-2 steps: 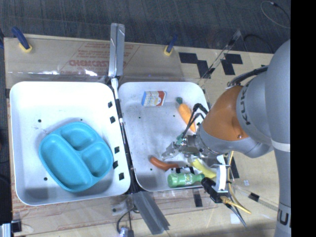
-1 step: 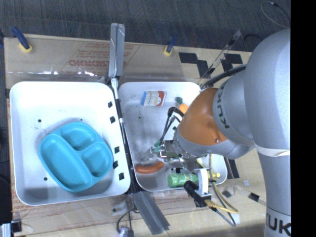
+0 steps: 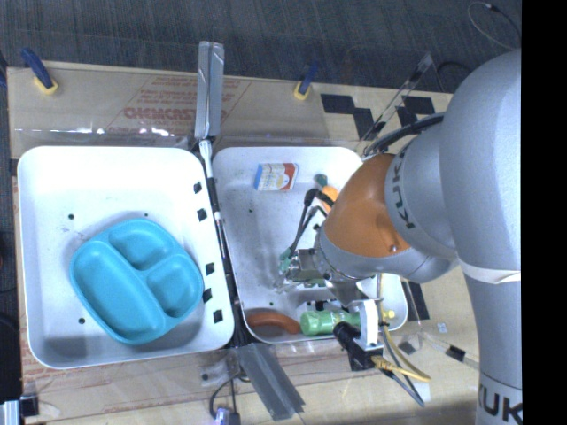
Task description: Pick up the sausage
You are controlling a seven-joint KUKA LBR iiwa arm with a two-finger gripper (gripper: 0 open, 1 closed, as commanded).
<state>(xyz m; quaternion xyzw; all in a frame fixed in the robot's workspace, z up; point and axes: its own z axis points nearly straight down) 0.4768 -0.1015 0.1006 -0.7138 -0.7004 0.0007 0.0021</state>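
The sausage (image 3: 271, 323) is a brown curved piece lying at the near edge of the right bin (image 3: 244, 237). The gripper (image 3: 299, 273) hangs under the orange wrist band, over the right bin's middle, a short way above and to the right of the sausage. Its fingers are hidden beneath the arm body. Nothing shows held there.
A green bottle-shaped toy (image 3: 323, 321) lies just right of the sausage. A small white and blue carton (image 3: 275, 176) rests at the far side of the right bin, with an orange piece (image 3: 328, 193) beside the arm. The left bin (image 3: 53, 237) holds a blue divided plate (image 3: 97, 282).
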